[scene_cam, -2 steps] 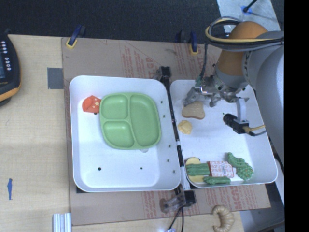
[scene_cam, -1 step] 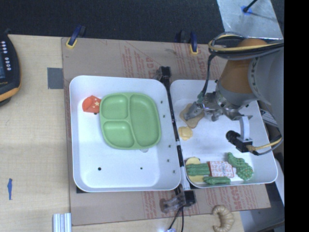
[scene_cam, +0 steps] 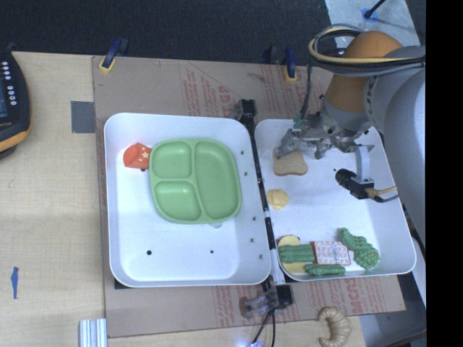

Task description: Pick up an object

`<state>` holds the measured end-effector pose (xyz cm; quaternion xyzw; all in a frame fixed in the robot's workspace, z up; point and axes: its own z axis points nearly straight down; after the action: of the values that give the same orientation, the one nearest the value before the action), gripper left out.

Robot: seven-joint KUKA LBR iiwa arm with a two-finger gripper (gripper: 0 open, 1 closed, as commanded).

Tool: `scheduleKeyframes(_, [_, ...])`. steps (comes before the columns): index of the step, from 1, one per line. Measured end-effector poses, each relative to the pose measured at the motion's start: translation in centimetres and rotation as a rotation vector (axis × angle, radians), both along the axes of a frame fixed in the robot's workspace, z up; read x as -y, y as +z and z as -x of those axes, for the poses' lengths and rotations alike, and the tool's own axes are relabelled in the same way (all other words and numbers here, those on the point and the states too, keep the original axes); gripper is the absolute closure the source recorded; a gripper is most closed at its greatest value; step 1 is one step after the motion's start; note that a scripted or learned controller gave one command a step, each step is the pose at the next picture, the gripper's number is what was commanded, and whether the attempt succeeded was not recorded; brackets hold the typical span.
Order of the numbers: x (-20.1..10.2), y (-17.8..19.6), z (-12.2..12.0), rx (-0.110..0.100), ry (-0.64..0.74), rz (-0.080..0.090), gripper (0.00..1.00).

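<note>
The gripper (scene_cam: 304, 144) hangs low over the far end of the right bin (scene_cam: 391, 219), under the orange-banded wrist. From this slant I cannot tell whether it is open or closed.

The toast (scene_cam: 290, 165) lies just beside the gripper, on its near-left side, flat on the white floor of the bin. It is a small tan slice with a rounded outline, a pale face and a slightly darker rim. Whether it touches the gripper I cannot tell.

Nearer the camera than the gripper, and a little left of it, a pale yellow lump (scene_cam: 278, 198) sits close to the bin's left wall. Well apart from the gripper, at the near end of the same bin, several pieces crowd together. These are a yellow piece (scene_cam: 288, 241), a green pod (scene_cam: 296, 254), a red-and-white box (scene_cam: 331, 252), a second pod (scene_cam: 324, 270) and a leafy green piece (scene_cam: 359, 248).

To the gripper's left, across the divide, the left bin (scene_cam: 119, 215) holds a green plate (scene_cam: 195, 179) with three compartments. A red piece (scene_cam: 136, 156) with a yellow mark rests against the plate's far-left corner.

Past the near rim of the right bin, far from the gripper, a tan curl (scene_cam: 334, 326) lies on the worktop (scene_cam: 51, 215).
</note>
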<state>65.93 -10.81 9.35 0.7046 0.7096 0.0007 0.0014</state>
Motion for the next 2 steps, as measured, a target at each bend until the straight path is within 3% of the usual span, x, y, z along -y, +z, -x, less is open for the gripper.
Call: scheduleKeyframes(2, [-0.94,0.00,0.22,-0.004,-0.002,-0.001,0.00])
